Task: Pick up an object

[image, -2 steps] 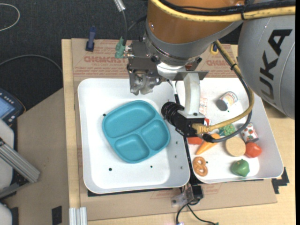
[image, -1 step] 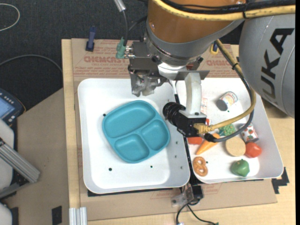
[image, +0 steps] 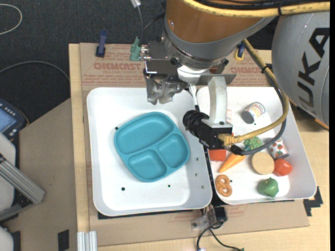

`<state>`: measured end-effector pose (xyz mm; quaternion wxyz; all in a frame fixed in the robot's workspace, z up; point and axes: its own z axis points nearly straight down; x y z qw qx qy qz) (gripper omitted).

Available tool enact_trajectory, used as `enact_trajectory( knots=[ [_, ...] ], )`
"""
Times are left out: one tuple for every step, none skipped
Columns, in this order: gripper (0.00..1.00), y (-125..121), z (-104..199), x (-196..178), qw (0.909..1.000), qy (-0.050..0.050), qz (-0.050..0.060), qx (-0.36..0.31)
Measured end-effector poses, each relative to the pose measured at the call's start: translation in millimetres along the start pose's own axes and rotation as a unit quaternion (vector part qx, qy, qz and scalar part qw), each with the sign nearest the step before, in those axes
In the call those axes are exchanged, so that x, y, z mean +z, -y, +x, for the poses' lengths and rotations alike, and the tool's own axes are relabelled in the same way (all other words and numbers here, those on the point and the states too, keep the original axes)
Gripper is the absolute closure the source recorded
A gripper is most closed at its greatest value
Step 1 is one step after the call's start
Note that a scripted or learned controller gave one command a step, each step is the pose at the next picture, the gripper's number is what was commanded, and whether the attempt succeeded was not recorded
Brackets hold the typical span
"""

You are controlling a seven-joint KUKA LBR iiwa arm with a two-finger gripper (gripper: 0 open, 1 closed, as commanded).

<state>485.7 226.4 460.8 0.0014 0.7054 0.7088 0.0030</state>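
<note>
Pretzel (image: 223, 184): nearest in the right bin (image: 303, 187), beside the green pepper (image: 269, 186).
Carrot (image: 231, 162): long axis slanted, tip toward the divider.
Teal tray (image: 152, 146): fills the middle of the left bin (image: 102, 156), lying nearer the viewer than the gripper.
Gripper (image: 161, 94): over the left bin's far edge, just beyond the tray; its grasp cannot be made out, nothing seen between it.
Nearest candidate: likely the tray.

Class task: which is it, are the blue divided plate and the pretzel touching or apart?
Apart. The camera view shows the blue divided plate in the left bin and the pretzel in the right bin.
</note>
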Motion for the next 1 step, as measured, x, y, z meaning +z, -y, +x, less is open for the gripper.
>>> enact_trajectory(
  knots=[
    [1.00,8.2,-52.7,79.1,1.0000,0.003,0.008,0.005]
  ],
)
